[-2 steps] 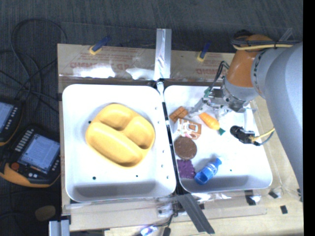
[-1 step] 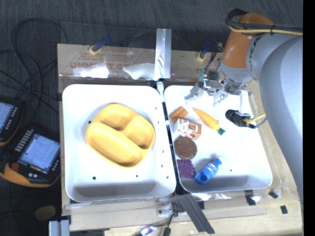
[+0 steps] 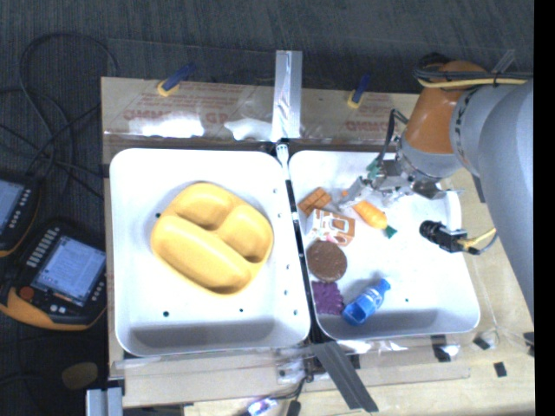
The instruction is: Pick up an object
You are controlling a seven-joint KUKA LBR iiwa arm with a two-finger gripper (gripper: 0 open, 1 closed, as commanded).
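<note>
My gripper (image 3: 380,180) hangs over the back of the right bin (image 3: 451,310), under the arm's orange band. Just below it lies a small orange carrot-shaped piece (image 3: 371,214) with a green tip. To the left of that sit an orange block (image 3: 314,200) and a white-and-orange packet (image 3: 333,227). Further forward I see a brown disc (image 3: 327,261), a purple lump (image 3: 327,297) and a small blue bottle (image 3: 365,302). A big yellow bun-shaped object (image 3: 212,236) fills the middle of the left bin (image 3: 139,319).
The divider wall between the two bins (image 3: 295,232) runs close to the orange block, packet and disc. A teach pendant (image 3: 61,276) and cables lie off the bench at the left. Clamps and plastic sheeting (image 3: 173,115) line the bench's back edge.
</note>
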